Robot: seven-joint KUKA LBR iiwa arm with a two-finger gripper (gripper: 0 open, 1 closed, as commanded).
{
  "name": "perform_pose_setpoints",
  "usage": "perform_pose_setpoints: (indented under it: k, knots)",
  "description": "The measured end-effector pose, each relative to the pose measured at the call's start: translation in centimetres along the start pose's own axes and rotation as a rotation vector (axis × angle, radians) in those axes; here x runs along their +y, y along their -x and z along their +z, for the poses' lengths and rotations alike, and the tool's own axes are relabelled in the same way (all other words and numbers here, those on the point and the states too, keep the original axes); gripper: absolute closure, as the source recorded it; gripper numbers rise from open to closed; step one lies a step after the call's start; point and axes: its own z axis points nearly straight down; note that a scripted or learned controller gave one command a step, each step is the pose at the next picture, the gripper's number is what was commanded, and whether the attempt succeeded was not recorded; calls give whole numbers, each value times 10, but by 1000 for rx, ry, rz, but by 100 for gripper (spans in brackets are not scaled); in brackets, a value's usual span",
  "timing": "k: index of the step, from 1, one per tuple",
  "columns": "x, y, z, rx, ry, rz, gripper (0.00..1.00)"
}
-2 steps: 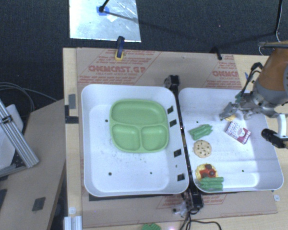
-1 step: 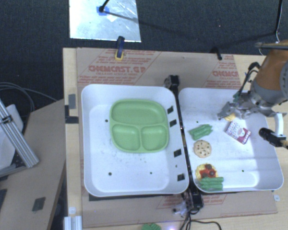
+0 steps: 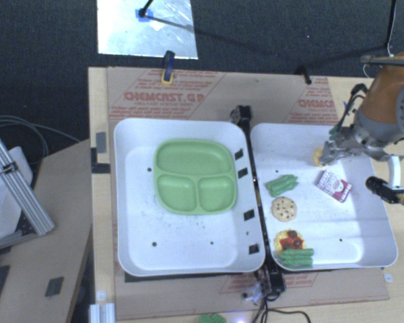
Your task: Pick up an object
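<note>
Gripper (image 3: 325, 155) low at right bin's (image 3: 377, 231) two o'clock, finger state unclear, yellow item (image 3: 318, 157) beneath, red-white packet (image 3: 334, 186) just at five o'clock, cookie (image 3: 283, 209) farther.

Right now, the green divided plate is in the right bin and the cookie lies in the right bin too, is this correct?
Not quite. The green divided plate sits in the left bin, not the right one. The cookie does lie in the right bin, just below the green beans. The camera view shows both.
</note>
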Motion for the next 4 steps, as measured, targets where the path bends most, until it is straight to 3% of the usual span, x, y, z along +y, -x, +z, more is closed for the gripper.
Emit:
perform_pose_setpoints:
  k: [1,2,3,4]
  knots:
    - [0,0,0,0,0,0,0]
    - [-2,0,12,0,-5,1,0]
    - [0,0,0,-1,-1,0,100]
    - [-1,0,0,-1,-1,0,0]
